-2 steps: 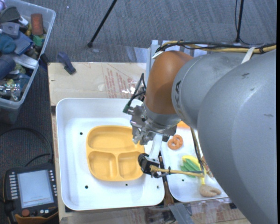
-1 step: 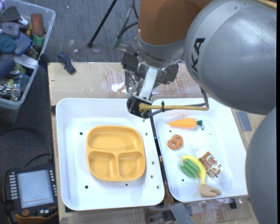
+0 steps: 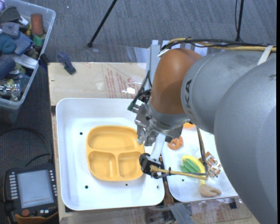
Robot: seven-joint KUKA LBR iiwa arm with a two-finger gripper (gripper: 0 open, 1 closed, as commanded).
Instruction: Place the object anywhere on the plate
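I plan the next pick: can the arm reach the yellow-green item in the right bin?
Probably yes: the yellow-green item lies uncovered in the right bin, with nothing on top of it.

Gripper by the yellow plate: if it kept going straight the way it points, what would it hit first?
Probably the right rim of the plate, or the floor of the left bin just beside it. The gripper points down over that edge; the slanted view leaves it unclear which.

Lighting: diffuse, overhead, moderately bright. Shadows: soft, faint around plate (image 3: 107,148) in left bin (image 3: 70,125). Glare: mild sheen on orange band (image 3: 170,78). Focus: slightly soft throughout.
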